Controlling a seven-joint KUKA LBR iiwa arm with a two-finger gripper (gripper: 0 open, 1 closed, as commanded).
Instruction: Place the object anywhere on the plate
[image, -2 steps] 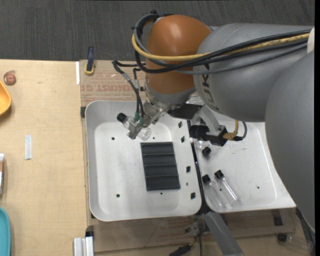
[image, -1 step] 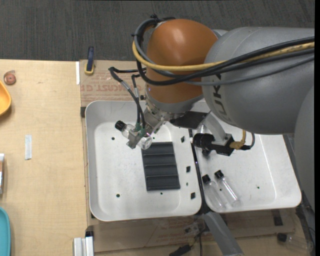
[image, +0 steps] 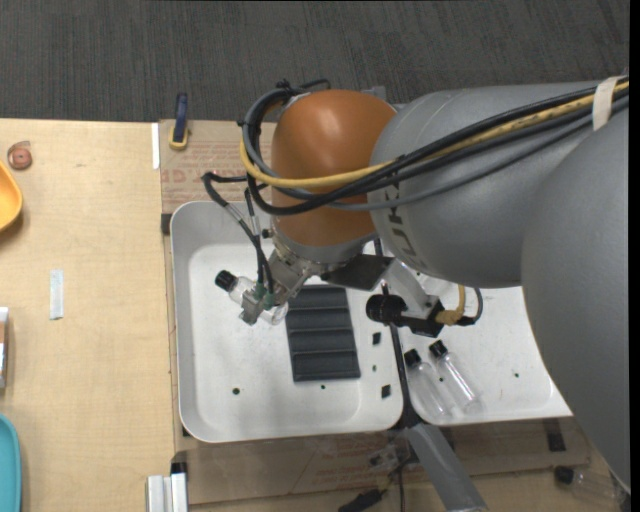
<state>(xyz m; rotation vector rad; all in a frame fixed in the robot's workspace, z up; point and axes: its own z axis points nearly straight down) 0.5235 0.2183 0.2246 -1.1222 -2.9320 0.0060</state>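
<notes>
Camera view shows the tool (image: 262, 300) low in the left bin (image: 200, 400) by a clear bottle (image: 232, 284), perhaps lining up a pick; I cannot tell its state.

Bulky grey arm (image: 500, 190) with a glossy orange band (image: 325, 165), black and yellow cables (image: 300, 180), perhaps lettering

The arm (image: 480, 190) is covering the far part of both bins and running off the right edge. A clear bottle (image: 232, 284) is lying partly under the gripper (image: 262, 300), perhaps touching it. The left edge is cutting an orange object (image: 8, 200) and a teal one (image: 8, 465).
</notes>
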